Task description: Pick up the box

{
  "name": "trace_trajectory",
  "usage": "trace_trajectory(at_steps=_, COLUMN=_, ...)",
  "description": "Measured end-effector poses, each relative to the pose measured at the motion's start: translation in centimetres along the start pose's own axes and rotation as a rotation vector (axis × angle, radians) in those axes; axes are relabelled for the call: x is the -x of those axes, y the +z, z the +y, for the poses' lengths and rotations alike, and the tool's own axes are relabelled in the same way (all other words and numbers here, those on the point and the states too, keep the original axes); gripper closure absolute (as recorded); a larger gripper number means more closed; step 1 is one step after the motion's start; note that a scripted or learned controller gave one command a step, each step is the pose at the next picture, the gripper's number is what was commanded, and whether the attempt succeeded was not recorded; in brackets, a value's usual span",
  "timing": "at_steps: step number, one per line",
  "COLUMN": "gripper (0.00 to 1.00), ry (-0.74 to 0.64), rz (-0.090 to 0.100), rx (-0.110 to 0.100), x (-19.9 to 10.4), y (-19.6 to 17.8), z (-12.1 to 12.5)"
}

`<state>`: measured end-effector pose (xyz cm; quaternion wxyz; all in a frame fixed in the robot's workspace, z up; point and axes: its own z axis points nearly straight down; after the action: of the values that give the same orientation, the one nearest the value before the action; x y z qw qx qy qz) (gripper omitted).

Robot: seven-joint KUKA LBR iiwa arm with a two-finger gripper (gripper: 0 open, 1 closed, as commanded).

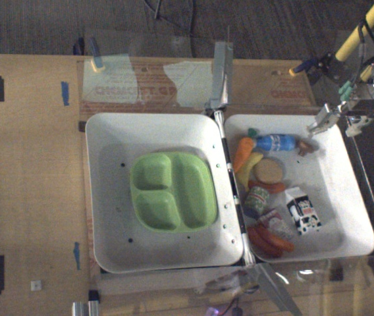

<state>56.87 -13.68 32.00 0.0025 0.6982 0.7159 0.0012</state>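
While the bench's wooden top [29,196] spread out at the near left, two white bins sat side by side upon it. Nearest in the right bin [351,196] lay two red sausages [270,240], close to its near left corner, with a crumpled clear wrapper [276,221] just beyond them. The box [303,215], a small black and white carton, lay tilted on the bin floor to the right of that wrapper, apart from the sausages. Left of it stood a small green-labelled can [258,200], with another red sausage [270,187] just behind, then a round tan disc [268,171] and a yellow banana [247,170] along the left wall. Farther still lay an orange carrot [243,153] and a blue bottle [276,142] on its side. The left bin [108,143] held a green divided plate [172,191]. At the far right, the gripper [337,114] hung above the right bin's far right corner, well apart from the box, and whether it stood apart or together could not be told.
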Motion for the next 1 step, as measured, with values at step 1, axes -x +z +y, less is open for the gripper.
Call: trace_trajectory(at_steps=1, gripper=1.0, ry=0.004, rz=-0.001, rx=0.004, x=0.24, y=-1.08, z=0.06)
